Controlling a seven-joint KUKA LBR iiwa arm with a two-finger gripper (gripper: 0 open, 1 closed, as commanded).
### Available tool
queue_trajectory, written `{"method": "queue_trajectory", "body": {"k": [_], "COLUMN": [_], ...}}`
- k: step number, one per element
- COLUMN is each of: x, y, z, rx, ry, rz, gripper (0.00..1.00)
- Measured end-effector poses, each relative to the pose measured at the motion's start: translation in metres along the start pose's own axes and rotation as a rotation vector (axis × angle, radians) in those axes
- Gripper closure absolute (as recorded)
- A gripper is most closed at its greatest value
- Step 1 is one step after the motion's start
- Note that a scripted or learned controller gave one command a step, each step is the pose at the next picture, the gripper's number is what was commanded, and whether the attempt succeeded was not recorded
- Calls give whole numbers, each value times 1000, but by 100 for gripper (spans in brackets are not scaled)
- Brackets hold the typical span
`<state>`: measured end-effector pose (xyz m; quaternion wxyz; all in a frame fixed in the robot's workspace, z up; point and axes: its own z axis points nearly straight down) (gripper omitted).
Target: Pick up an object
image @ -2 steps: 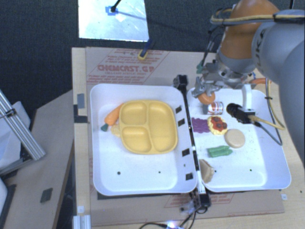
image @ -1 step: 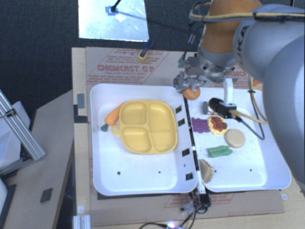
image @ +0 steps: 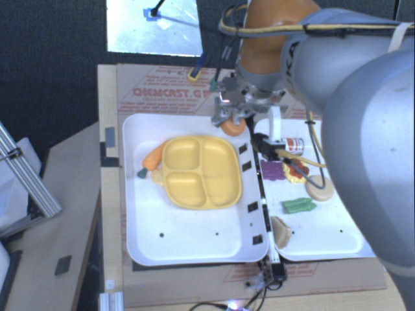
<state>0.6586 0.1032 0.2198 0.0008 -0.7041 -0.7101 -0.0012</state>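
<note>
My gripper [image: 231, 116] hangs over the back right corner of the left bin [image: 139, 238], close to the divider between the bins. A small round orange object [image: 233, 128] shows directly under its tip, touching or nearly touching it; the wrist hides its upper part, so I cannot see whether it is held. In the left bin lies a yellow divided plate [image: 198, 172], with an orange carrot-shaped toy [image: 153, 156] against its left rim.
The right bin [image: 337, 238] holds a small red-and-white can [image: 293, 146], a purple item [image: 272, 170], a green piece [image: 298, 205], a tan ring [image: 320, 190] and a beige piece [image: 281, 230]. The arm covers that bin's back right. A metal plate [image: 154, 18] lies behind the bins.
</note>
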Motion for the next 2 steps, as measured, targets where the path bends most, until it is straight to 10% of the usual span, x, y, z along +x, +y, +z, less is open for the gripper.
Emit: {"method": "queue_trajectory", "body": {"k": [2], "x": [-2], "y": [2], "z": [5], "rx": [-1], "ry": [-3], "rz": [4], "gripper": [100]}}
